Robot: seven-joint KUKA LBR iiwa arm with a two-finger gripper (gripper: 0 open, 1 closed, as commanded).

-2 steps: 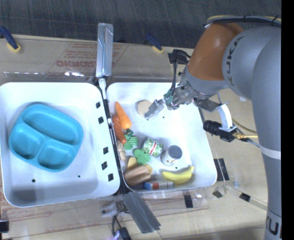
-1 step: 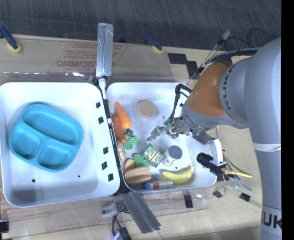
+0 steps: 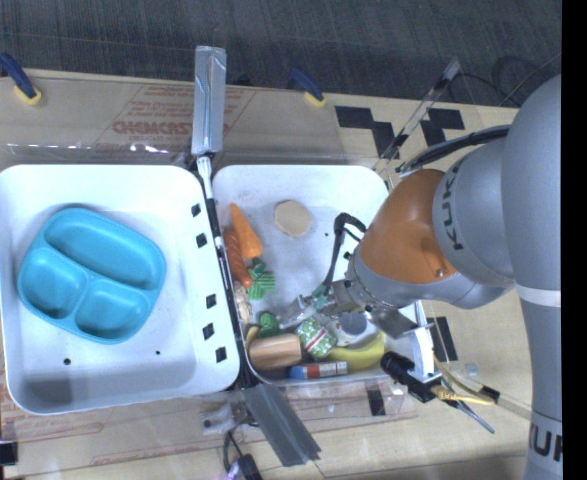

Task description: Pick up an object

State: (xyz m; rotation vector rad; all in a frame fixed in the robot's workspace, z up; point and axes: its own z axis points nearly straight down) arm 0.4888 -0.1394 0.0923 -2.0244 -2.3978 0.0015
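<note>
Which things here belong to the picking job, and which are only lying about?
For the job: pincer; right bin; in it, carrot, tan disc, banana, marker.

Lying about: left bin, blue divided tray, blue clamps.

Two white bins [image 3: 33, 388]; one holds a turquoise divided plate [image 3: 91, 273], the other an orange carrot [image 3: 243, 232], a tan disc [image 3: 293, 218], a yellow banana [image 3: 358, 354].
</note>
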